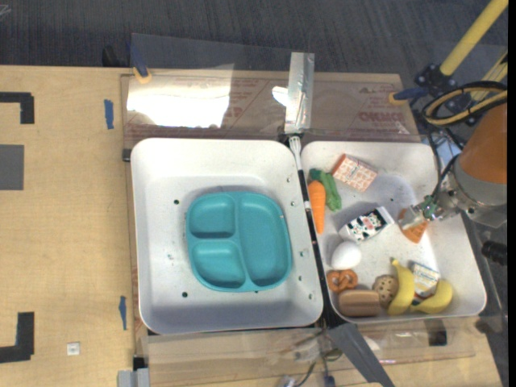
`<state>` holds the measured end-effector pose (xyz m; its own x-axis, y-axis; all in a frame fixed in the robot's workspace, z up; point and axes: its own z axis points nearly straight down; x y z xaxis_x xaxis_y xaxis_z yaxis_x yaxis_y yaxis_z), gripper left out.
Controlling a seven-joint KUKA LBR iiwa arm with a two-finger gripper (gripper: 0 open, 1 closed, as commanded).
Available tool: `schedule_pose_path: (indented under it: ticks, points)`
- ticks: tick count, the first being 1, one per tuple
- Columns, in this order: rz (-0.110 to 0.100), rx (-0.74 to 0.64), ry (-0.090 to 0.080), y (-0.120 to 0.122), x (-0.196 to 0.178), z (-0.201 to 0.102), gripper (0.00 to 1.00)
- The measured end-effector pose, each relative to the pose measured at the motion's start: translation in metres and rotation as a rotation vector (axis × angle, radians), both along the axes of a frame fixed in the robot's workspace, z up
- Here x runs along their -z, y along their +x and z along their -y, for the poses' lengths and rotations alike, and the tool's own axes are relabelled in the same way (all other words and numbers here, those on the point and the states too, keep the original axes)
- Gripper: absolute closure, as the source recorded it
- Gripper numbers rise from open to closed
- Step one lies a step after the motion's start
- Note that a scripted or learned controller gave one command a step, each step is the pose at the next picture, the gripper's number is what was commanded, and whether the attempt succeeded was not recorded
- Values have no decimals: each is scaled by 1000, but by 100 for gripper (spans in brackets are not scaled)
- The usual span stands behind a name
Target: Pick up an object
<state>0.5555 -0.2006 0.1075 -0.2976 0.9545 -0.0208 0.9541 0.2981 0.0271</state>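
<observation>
- Orange and small, a wedge-shaped piece (414, 231) lies by the right wall of the right bin (476, 293), touching or just under the hand (427, 211).
- The hand reaches in from the right edge; whether it is apart or together I cannot tell.
- The wedge sits just below-left of the hand, far nearer than the carrot (318, 204) or banana (419, 293).
- Judgement: a short drop onto the wedge is the likeliest pick.
</observation>
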Motion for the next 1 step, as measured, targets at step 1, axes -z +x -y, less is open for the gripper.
schedule_pose_path:
  ticks: [1]
  points:
    - [-22,125,13,20,20,-69,100]
